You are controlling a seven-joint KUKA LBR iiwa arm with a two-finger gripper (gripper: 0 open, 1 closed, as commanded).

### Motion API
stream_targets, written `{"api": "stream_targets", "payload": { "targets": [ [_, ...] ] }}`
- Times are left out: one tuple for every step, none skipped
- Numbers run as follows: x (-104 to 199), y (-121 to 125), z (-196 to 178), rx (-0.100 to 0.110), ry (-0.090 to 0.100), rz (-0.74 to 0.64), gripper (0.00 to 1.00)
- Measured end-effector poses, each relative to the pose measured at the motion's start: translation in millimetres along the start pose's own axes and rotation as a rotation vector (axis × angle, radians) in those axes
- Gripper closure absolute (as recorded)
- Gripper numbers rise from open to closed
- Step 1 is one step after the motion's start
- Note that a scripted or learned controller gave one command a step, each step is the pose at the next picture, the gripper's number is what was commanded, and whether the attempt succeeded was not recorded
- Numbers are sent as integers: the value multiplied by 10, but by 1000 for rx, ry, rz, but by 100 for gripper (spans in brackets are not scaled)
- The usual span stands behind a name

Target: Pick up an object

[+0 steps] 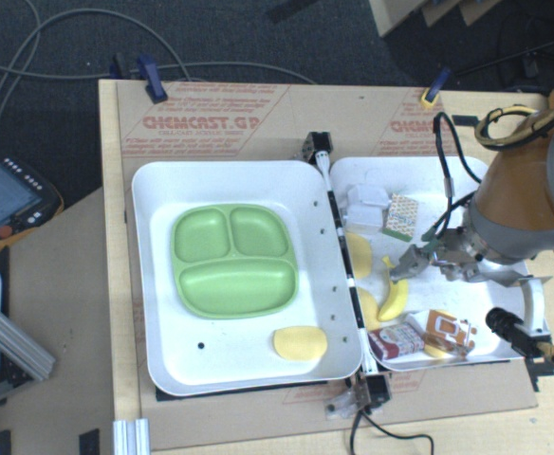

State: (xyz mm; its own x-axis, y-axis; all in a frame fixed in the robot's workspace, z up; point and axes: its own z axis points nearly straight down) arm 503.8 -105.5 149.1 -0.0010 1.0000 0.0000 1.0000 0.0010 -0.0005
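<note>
My gripper [408,263] reaches in from the right over the right bin [467,173] and hangs just above the top end of a yellow banana [394,300]. Nothing shows held in it. Around it in the same bin lie a yellow rounded piece [358,252] by the left wall, a speckled small box [401,216], a white packet [367,200], a red-and-white wrapper [397,339] and an orange snack pack [448,330]. The arm hides part of the bin's right side.
The left bin [154,254] holds a green divided plate [234,259] and a pale yellow oval object [300,342] near its front right corner. A black divider rail [339,245] runs between the bins. Cables [452,154] loop over the arm at the right.
</note>
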Motion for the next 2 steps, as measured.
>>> {"api": "stream_targets", "payload": {
  "targets": [
    [93, -25, 648, 0, 0, 1, 0],
    [93, -23, 551, -1, 0, 1, 100]
  ]
}}
